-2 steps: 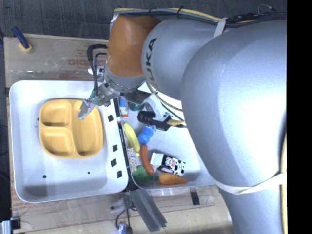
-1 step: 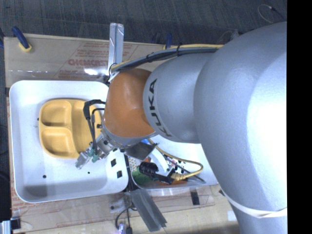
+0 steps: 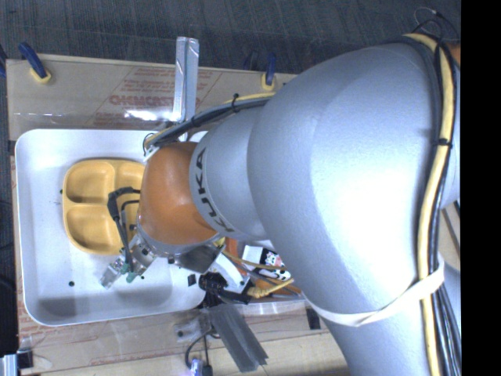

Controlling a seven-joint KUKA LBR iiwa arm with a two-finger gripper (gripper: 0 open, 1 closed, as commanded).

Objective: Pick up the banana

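My gripper hangs low over the front part of the left white bin, just in front of a yellow divided tray that lies in that bin. The gripper's tip is small and partly in shadow, close to the bin floor. The orange wrist band and the big grey arm cover the bin's right side and nearly all of the right bin. A thin yellow-orange sliver peeks out under the arm at the front; I cannot tell what it is.
A white piece with black marks shows under the arm. A metal post stands behind the left bin, with blue clamps on the back board. A grey bracket sticks out at the front edge.
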